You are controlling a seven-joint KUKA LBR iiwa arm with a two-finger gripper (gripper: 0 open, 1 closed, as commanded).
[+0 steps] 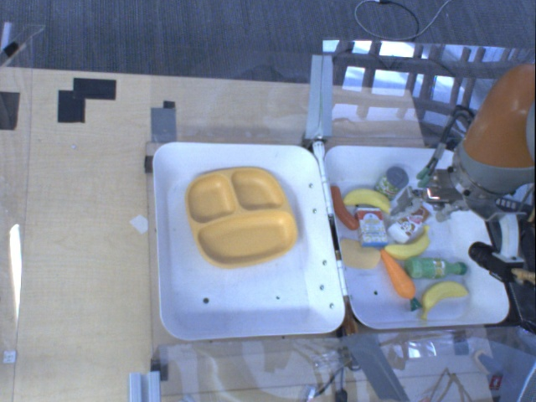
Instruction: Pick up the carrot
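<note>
The carrot (399, 275) lies in the right bin (494, 308), orange and slanted, with its green top pointing toward the front right. Nothing covers it. My gripper (419, 201) hangs over the middle of that bin, above a small white and red pack (410, 224), a short way behind the carrot and apart from it. The orange-banded wrist (502, 124) reaches in from the right.
Around the carrot lie a green bottle (435, 267), three bananas (444, 293) (412, 246) (368, 198), a tan disc (362, 256), a blue and white carton (373, 229), a red sausage (343, 208) and a tin (392, 178). A yellow divided plate (241, 216) sits in the left bin (251, 316).
</note>
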